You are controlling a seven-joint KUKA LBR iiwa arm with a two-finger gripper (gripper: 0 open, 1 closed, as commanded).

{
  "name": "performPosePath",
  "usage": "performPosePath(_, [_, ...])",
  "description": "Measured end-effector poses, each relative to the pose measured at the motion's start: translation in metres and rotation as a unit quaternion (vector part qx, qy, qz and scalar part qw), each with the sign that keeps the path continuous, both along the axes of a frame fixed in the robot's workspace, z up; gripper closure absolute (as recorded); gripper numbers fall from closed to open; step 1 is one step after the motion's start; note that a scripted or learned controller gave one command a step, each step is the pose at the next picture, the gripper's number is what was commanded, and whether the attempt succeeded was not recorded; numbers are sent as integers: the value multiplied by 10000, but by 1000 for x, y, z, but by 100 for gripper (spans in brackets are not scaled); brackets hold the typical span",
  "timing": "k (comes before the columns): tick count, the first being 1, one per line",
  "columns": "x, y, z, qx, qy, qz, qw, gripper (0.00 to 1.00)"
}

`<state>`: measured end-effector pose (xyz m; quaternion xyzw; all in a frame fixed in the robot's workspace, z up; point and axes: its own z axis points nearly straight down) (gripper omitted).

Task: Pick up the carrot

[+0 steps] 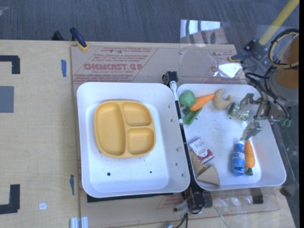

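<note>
Carrot [202, 101] lies slantwise, tip toward upper right. My fingers [253, 119]: state unclear. Board [114, 63] reads "CHEMCAST".

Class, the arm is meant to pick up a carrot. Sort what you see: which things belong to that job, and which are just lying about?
Belongs to the job:
carrot by the bottle
carrot by the green vegetable
hand

Lying about:
blue bottle
green vegetable
yellow divided plate
red-and-white packet
</note>
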<state>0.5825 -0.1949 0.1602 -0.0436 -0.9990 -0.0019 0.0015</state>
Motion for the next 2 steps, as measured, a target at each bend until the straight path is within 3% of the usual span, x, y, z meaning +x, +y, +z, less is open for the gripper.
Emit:
performPosePath(1, [-15,-30,-71,-37,-79,192,9998,0])
performPosePath(2, [-68,-29,-70,-30,-76,-282,9996,0])
